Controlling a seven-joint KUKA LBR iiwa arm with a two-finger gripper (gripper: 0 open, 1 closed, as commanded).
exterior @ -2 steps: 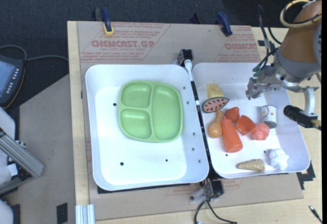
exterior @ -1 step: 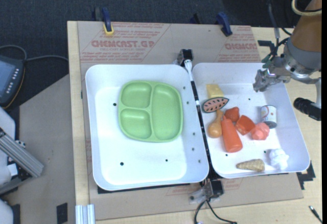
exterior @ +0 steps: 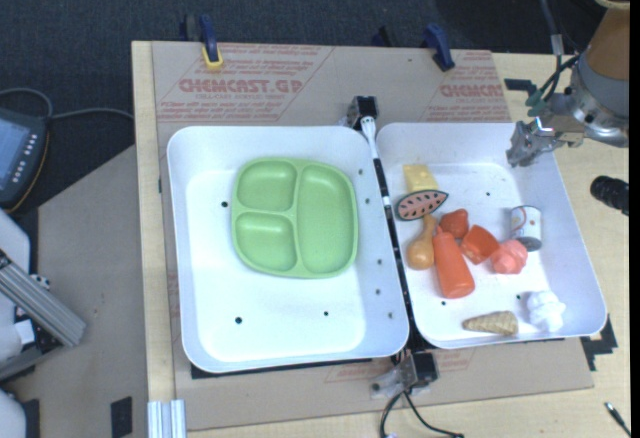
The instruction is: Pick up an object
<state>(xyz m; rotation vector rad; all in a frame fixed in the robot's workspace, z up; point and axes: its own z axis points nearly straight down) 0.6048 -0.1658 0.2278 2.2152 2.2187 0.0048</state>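
The gripper (exterior: 527,145) hangs over the right bin's (exterior: 578,256) far right edge, and I cannot tell its state.

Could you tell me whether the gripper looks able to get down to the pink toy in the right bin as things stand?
Probably yes. The gripper hovers at the right bin's far corner, and the pink toy lies uncovered, though a red piece touches it.

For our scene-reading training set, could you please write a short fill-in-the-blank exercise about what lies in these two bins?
1. The green divided plate lies in the ___ bin.
2. The plate has ___ compartments.
3. The gripper is above the right bin's ___ corner.
4. The watermelon slice lies in the ___ bin.

Missing words: left; three; far right; right
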